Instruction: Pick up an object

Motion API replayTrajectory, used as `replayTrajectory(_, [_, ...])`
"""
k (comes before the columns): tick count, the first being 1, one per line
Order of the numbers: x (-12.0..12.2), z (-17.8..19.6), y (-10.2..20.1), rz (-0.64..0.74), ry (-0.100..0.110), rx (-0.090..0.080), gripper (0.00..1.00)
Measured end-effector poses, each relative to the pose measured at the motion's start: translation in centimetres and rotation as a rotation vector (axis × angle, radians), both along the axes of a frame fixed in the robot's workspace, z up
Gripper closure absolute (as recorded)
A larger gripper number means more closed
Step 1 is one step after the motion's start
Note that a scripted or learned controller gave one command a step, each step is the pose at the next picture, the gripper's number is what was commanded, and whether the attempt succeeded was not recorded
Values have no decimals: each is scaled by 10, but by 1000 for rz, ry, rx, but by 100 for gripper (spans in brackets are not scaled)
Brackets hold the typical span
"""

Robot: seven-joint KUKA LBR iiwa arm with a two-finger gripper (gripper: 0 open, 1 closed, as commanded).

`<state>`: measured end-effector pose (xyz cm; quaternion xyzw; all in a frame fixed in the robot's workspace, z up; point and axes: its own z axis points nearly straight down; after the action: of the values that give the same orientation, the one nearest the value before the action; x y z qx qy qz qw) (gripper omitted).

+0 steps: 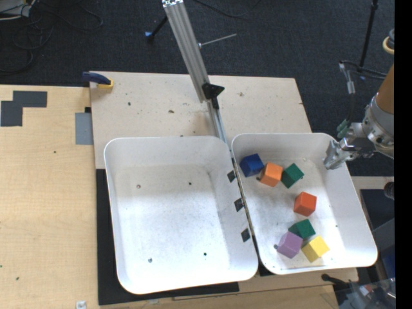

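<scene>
Camera view, contents as found: right bin (351, 192), holding seven small blocks; left bin (129, 166), bare white floor. Near the right bin's back-left corner, a cluster: blue block (252, 165), orange block (271, 174) and green block (292, 174), the first two touching, the third just beside. Red block (305, 203) stands alone at mid-floor, apart from every neighbour, so by judgement the easiest pick. Toward the front edge, dark green block (302, 228), purple block (290, 244) and yellow block (315, 248) crowd together. All are cubes, so none has a long axis; the red one sits turned slightly against the bin walls. Gripper (336, 154) hangs over the right bin's back-right rim, above the floor, nothing between its fingers; whether they stand apart or together cannot be told. Pick not yet begun.
</scene>
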<state>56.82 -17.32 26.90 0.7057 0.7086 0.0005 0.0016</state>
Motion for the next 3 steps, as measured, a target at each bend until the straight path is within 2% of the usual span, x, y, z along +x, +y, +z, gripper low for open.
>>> replayTrajectory(1, [1,-14,52,0,7,4,100])
replayTrajectory(3, [3,-13,152,0,6,4,100])
